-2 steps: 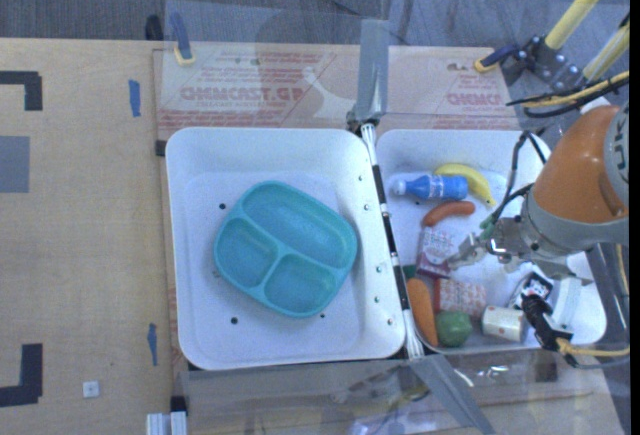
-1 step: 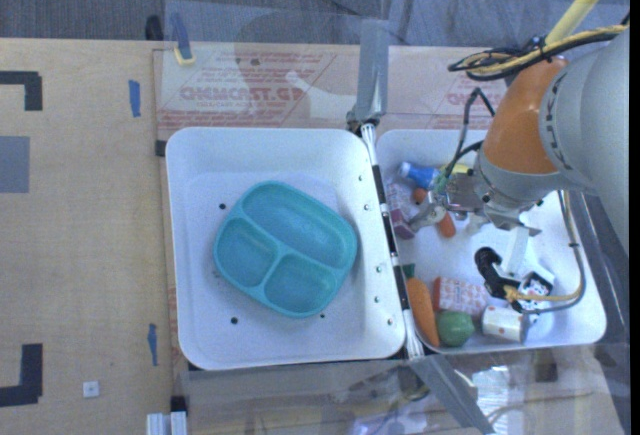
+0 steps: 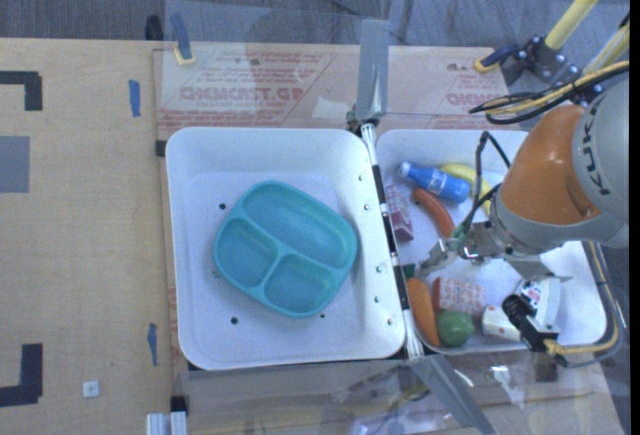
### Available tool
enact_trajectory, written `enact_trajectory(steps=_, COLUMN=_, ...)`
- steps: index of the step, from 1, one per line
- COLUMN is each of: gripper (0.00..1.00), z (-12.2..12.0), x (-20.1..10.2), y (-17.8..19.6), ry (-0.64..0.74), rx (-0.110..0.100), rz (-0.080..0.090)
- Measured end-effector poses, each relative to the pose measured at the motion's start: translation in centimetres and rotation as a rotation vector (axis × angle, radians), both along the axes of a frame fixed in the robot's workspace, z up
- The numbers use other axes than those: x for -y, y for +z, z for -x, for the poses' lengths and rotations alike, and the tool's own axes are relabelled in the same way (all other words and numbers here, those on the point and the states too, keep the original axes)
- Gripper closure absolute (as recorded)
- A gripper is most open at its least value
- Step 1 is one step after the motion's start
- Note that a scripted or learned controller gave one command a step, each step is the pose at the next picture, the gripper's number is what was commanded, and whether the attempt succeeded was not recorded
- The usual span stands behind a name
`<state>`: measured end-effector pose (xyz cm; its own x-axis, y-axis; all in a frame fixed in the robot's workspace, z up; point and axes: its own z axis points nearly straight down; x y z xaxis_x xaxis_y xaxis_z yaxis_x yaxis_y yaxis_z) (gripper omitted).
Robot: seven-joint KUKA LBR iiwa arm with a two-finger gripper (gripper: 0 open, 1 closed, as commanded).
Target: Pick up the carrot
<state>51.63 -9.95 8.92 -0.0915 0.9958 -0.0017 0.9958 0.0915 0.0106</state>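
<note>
Hung with jaws spread and nothing between them: gripper [image 3: 447,254] poised low in the right bin [image 3: 590,323], fingertips angled down and toward the bin divider. Sat above a red-and-white packet [image 3: 461,294] and just right of a bare patch of bin floor. Lay apart from the fingers, nearer the front corner: carrot [image 3: 421,310], orange, tucked lengthwise against the right bin's left wall, its lower end beside a green round fruit [image 3: 455,328]. Crowded the far end of the same bin: a sausage-like red piece [image 3: 436,211], a blue bottle [image 3: 436,181] and a yellow banana [image 3: 462,170]. Rested in the left bin [image 3: 195,163], well away from all this: a teal divided plate [image 3: 286,248].

Looked like the approach step, grasp not yet made. Called next for a short shift toward the front-left corner and a descent with fingers straddling the carrot across its width. Tight fit likely, given wall on one side and packet and fruit on the other.
</note>
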Motion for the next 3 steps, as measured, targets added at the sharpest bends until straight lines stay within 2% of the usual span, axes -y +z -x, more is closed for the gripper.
enact_trajectory(steps=1, gripper=0.0, z=-1.38, x=4.08, y=7.72, ry=0.044, rx=-0.009, rz=0.0)
enact_trajectory(steps=2, gripper=1.0, z=-1.44, x=4.2, y=8.71, ry=0.042, rx=-0.006, rz=0.001)
enact_trajectory(steps=3, gripper=0.0, z=-1.43, x=4.21, y=8.71, ry=0.042, rx=-0.006, rz=0.001)
